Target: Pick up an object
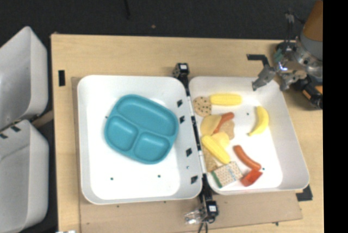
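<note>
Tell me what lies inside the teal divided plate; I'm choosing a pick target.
The teal divided plastic plate in the left white bin shows three bare compartments, nothing inside. Whatever is beneath the plate is covered.

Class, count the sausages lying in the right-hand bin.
2. One sausage lies near the front, by the red pepper. A thinner sausage lies mid-bin on the pale slices. Others may be hidden under the pile.

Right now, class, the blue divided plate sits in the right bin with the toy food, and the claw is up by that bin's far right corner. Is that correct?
Not quite. The camera view shows the blue divided plate alone in the left bin, not the right one. The toy food lies in the right bin, and the claw is up by that bin's far right corner.
</note>
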`<state>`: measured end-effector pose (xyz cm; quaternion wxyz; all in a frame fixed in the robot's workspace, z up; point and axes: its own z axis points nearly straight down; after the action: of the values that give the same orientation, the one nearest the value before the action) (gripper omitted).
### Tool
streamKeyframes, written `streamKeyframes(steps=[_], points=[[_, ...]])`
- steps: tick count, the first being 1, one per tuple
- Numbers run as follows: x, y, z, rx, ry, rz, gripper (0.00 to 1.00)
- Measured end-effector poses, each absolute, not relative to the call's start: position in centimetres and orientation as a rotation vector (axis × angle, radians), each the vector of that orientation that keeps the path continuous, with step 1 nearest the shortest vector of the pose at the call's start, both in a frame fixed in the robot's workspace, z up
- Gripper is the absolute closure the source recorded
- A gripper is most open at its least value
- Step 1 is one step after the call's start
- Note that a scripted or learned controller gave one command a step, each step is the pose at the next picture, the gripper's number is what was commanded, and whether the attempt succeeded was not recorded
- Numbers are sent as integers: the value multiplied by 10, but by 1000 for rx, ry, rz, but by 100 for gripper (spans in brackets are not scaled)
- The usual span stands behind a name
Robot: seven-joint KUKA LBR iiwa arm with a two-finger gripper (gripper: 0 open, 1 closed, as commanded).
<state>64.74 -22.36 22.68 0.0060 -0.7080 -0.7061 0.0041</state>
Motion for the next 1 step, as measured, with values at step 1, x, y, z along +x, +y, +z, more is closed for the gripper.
streamKeyframes(steps=[1], points=[[650, -223, 236, -2219, -2223, 3, 0]])
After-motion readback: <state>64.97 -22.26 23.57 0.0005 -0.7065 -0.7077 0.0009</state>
